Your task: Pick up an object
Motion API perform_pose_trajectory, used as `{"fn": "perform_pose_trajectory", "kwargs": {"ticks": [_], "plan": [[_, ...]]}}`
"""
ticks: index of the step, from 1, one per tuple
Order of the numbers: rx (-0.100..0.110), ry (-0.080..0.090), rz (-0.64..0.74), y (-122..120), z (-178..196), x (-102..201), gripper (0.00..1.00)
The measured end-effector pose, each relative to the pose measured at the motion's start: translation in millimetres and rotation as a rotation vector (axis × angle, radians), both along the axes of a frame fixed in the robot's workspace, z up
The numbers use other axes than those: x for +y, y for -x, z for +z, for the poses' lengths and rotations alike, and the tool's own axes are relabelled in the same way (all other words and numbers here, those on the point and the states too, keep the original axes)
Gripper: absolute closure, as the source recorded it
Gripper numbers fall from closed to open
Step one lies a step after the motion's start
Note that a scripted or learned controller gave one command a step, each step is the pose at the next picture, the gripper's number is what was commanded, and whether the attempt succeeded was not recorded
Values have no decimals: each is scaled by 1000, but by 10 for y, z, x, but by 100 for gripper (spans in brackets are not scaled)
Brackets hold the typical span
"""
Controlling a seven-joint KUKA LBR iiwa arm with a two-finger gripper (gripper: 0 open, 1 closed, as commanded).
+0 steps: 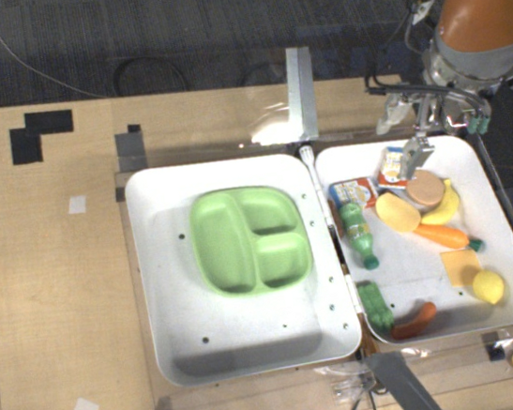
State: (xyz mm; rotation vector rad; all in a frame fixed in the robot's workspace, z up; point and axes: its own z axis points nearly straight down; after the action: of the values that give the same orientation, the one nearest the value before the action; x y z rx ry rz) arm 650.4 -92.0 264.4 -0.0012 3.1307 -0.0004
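Note:
My gripper (421, 143) hangs over the far edge of the right bin (512, 239), under the orange-banded wrist. Just below it lie a small white and orange carton (390, 169) and a brown round disc (426, 190). Around these sit a yellow oval piece (397, 212), a banana (446, 207), a carrot (443, 237) and a blue and red packet (350, 192). A green bottle (358, 232) lies along the bin's left side. I see nothing held by the gripper.
Toward the near edge of the right bin are a yellow cheese slice (460, 267), a lemon (488, 286), a red sausage (415, 319) and a green cucumber (375, 306). The left bin (175, 334) holds a green divided plate (247, 238).

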Motion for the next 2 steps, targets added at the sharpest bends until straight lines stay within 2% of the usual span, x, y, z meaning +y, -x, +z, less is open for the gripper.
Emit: {"fn": "perform_pose_trajectory", "kwargs": {"ticks": [1,2], "plan": [[10,-1,49,764,-730,150,0],[-2,2,91,1515,-1689,16,0]]}}
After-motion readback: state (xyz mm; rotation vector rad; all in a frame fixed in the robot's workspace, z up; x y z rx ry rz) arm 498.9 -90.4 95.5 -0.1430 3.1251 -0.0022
